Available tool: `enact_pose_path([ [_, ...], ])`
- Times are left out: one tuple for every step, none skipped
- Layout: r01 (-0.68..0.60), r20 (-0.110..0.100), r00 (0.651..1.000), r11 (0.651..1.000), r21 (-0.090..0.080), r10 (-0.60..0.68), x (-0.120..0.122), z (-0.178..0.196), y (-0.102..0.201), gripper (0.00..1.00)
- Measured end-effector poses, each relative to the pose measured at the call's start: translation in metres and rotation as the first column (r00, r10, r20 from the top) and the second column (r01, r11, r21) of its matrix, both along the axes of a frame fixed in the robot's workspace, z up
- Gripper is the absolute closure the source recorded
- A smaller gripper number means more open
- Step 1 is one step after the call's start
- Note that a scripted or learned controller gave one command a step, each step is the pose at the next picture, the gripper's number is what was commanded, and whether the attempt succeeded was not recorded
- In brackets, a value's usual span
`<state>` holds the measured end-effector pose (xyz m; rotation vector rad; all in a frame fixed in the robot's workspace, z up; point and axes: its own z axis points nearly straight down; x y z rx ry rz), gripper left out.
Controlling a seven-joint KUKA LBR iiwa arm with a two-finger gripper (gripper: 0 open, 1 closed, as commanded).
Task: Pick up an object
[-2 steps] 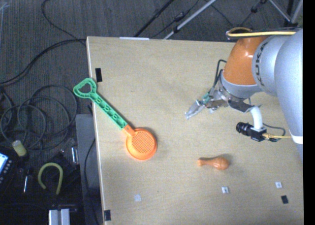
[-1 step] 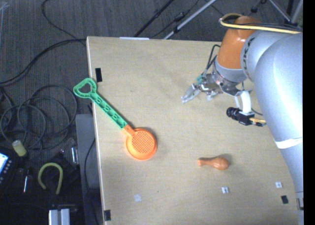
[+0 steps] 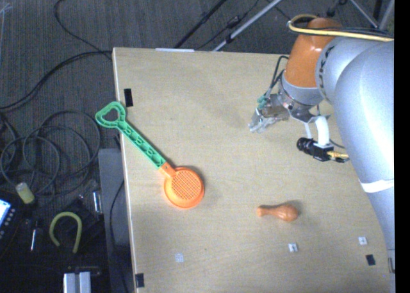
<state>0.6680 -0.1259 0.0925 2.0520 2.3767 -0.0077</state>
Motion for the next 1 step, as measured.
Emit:
enact_pose_path([
  [0.000,0.000,1.000,1.000,-0.001,0.000,-0.0001,-0.0001,-0.0001,0.00],
])
